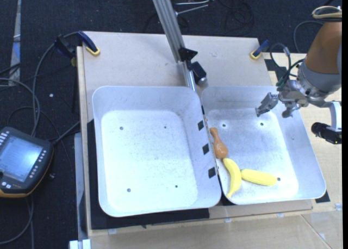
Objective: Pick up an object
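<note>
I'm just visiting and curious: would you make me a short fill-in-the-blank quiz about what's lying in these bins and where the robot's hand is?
1. The two yellow bananas lie in the ____ bin.
2. The orange-brown toy lies beside the ____ between the bins.
3. The gripper hovers over the right bin, and between its fingers there is ____.
4. The bananas touch each other, forming a ____ shape.

Missing words: right; divider; nothing; V

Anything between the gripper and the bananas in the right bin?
No. In the camera view only bare bin floor separates the gripper from the bananas.
</note>
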